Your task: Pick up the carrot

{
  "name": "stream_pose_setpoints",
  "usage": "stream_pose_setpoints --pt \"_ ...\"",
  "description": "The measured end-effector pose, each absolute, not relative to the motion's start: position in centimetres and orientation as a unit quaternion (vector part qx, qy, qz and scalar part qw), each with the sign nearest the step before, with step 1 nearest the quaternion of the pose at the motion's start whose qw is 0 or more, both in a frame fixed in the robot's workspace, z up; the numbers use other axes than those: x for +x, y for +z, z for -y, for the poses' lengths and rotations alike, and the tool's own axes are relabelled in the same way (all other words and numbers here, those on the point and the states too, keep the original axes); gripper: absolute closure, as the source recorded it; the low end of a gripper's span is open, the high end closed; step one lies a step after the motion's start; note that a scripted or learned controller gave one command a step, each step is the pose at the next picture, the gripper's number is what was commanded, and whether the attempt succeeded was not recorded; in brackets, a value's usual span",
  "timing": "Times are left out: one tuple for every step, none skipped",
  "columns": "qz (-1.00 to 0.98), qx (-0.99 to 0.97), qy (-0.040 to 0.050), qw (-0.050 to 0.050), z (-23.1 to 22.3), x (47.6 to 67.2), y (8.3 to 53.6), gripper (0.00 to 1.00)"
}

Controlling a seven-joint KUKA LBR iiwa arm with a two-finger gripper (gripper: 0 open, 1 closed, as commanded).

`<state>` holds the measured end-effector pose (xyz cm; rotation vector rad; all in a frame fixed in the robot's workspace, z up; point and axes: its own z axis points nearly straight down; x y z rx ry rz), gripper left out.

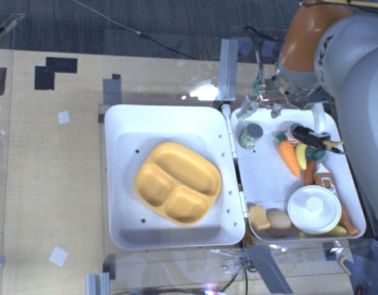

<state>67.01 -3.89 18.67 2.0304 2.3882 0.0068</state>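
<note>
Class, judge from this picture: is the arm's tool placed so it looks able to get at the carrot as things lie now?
Probably yes. The carrot lies bare on top in the right bin, with the tool just above that bin's far edge. A banana crowds its right side, so a clean grip may be awkward.

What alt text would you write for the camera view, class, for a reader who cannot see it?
A carrot lies among toy foods in the right bin, beside a white bowl. The grey arm hangs above that bin's far edge. The left bin holds a yellow divided plate.
</note>
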Motion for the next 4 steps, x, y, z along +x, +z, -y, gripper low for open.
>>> stream_pose_setpoints --pt "-0.74 0.672 -0.0005 0.0 9.1 62.8 10.1 0.0" --pt "-0.761 0.648 0.0025 0.004 14.5 58.2 8.8 0.0" --pt "-0.739 0.674 0.0048 0.006 13.5 53.3 8.9 0.0" --pt "-0.776 0.631 0.0064 0.009 14.0 49.4 9.0 0.0"
